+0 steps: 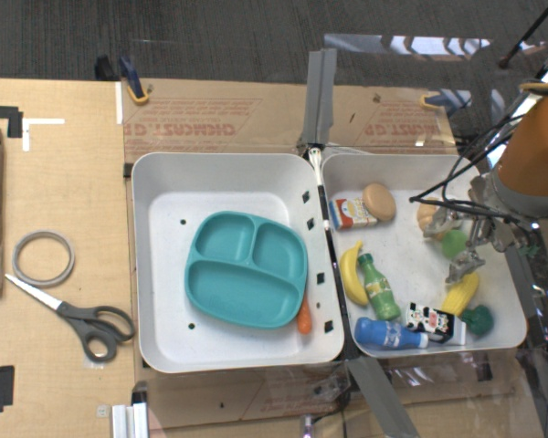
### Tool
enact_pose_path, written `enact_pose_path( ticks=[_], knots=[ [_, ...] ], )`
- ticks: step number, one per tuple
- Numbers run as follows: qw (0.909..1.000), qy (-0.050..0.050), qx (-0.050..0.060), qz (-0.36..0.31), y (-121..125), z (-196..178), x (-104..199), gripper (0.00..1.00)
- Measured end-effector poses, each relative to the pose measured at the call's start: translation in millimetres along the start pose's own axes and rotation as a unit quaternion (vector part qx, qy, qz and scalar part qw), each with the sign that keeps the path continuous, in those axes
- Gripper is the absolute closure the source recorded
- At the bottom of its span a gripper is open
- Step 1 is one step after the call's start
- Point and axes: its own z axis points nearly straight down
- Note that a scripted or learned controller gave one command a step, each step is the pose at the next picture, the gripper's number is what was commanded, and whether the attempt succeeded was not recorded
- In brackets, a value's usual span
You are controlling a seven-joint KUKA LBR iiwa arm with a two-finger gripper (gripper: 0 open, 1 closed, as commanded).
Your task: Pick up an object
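**benchwatcher:** So what's laid out on the bench?

**gripnerd:** Two white bins are set side by side. The left bin (pixel 155 245) is taken up by a teal divided plate (pixel 247 270), and a small orange carrot-like piece (pixel 303 318) is tucked just beside the plate's lower right corner, against the bin wall. The right bin (pixel 397 176) is where the clutter is kept.

**benchwatcher:** What's in the clutter?

**gripnerd:** A small red and white carton (pixel 351 213) is lying near the top left, with a tan bread roll (pixel 379 202) touching it on the right. A banana (pixel 351 276) is curved along the left side, and a green bottle (pixel 378 288) is leaned right beside it. A blue bottle (pixel 388 335) is laid along the bottom edge, with a black and white pack (pixel 433 321) just to its right. A yellow corn cob (pixel 462 291) and a dark green piece (pixel 479 320) are parked in the lower right corner.

**benchwatcher:** And the arm?

**gripnerd:** The gripper (pixel 466 265) is seen over the right side of that bin, just above the corn cob, with a light green object (pixel 451 243) and something tan partly hidden behind it. Whether anything is gripped can't be told, too much is blocked by cables.

**benchwatcher:** Anything outside the bins?

**gripnerd:** Scissors (pixel 78 318) and a tape roll (pixel 43 257) are left on the bench, well apart from everything.
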Motion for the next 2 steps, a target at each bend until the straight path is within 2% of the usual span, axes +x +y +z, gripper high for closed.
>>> enact_pose_path(
  ticks=[1,2],
  knots=[
    [1.0,-0.003,0.001,-0.001,0.9,-10.5,-2.4,1.0],
    [1.0,-0.003,0.001,-0.001,0.9,-10.5,-2.3,0.0]
  ],
)
